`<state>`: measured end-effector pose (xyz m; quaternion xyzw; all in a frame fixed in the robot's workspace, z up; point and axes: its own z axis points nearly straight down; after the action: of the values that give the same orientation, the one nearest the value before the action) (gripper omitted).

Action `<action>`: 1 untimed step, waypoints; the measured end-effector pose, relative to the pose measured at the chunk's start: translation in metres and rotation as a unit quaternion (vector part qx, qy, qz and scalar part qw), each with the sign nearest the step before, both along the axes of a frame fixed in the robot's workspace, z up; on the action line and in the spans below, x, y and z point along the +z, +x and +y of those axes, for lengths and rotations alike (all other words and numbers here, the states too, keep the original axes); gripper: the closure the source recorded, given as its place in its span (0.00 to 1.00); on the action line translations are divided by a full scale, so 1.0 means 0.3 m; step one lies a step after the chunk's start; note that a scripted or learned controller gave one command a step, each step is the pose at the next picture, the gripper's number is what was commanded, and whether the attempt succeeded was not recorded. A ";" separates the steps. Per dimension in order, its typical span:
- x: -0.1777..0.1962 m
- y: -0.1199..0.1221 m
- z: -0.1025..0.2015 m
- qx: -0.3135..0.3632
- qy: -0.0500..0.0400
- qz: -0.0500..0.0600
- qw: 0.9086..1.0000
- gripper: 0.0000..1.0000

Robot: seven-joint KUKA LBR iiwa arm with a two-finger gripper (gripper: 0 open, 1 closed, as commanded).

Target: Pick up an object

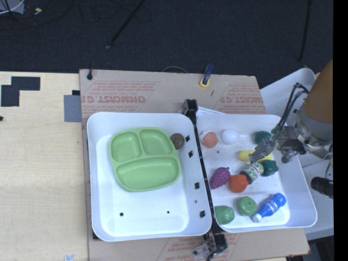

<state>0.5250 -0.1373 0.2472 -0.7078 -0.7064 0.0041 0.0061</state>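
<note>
Bench: wood top, cardboard sheet, two white bins side by side against dark carpet. The left bin (103, 211) holds a green tray (145, 159) and a brown ball (177, 141). The right bin (302, 205) holds the clutter. The gripper (260, 155) is low over the banana (249, 155) and the can (253, 171); jaw state cannot be told, and nothing is seen held. Likely targets lie touching or just beside each other, with the tomato (238, 183) and grapes (219, 176) near. Risk: crowding may let a finger land on a neighbour, pushing the target aside. The can could roll.
</note>
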 end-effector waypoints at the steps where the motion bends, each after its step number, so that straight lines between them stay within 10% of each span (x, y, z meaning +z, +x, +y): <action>1: 0.022 0.008 -0.001 0.001 -0.001 -0.007 1.000 0.00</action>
<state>0.5272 -0.1376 0.2538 -0.7070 -0.7072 0.0003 0.0006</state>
